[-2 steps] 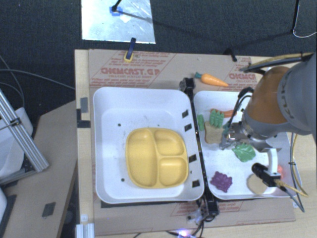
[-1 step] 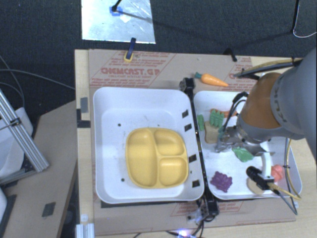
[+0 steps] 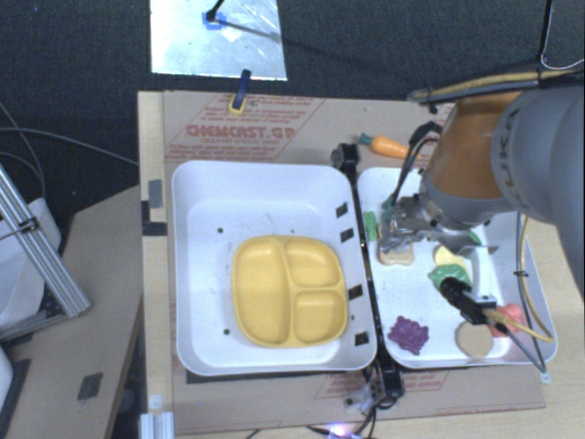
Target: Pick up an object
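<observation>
My gripper (image 3: 396, 238) reaches down into the right bin (image 3: 430, 359) near its left wall, the grey arm with its orange band coming in from the right. Directly under the gripper lies a small tan bread-like piece (image 3: 398, 257), touching or nearly touching the tips. A green strip (image 3: 370, 226) lies just left of the gripper against the wall. A pale yellow-green piece (image 3: 449, 262) is to its right. A purple grape bunch (image 3: 409, 335) and a round tan cookie (image 3: 473, 340) lie toward the bin's front.
The left bin (image 3: 206, 199) bears a yellow divided plate (image 3: 290, 290). An orange carrot (image 3: 389, 146) lies on the cardboard behind the right bin. A pink-orange item (image 3: 512, 316) sits by the right bin's right wall. A black divider runs between the bins.
</observation>
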